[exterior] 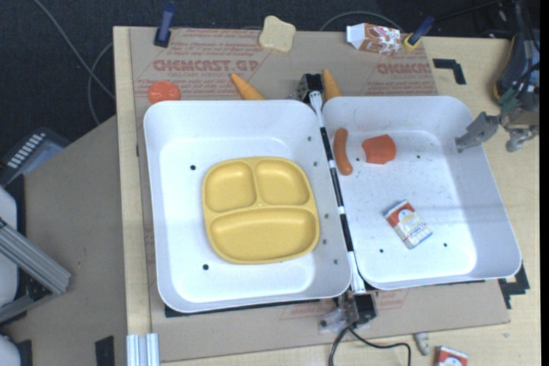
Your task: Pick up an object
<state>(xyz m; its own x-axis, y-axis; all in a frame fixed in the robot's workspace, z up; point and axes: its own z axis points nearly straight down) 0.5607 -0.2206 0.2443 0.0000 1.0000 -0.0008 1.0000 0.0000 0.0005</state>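
At right edge: gripper point(496, 133) — fingers' state perhaps open, cannot tell.
Right bin point(480, 210): orange block point(379, 149), sausage point(342, 152), small carton point(407, 224).
Left bin point(171, 184): yellow tray point(259, 209).

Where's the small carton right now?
In the camera view, the small carton lies in the right bin, below the orange-red lump.

Gripper point(496, 129) sits at the right bin's point(480, 266) far right rim, so most of that bin's floor is open toward the middle of the bench. Three things in the way: the small carton point(407, 224), plus an orange lump point(379, 149) and a hot dog point(341, 151) farther off. Beyond those, a yellow divided plate point(258, 209) hogs the left bin's point(171, 184) middle.
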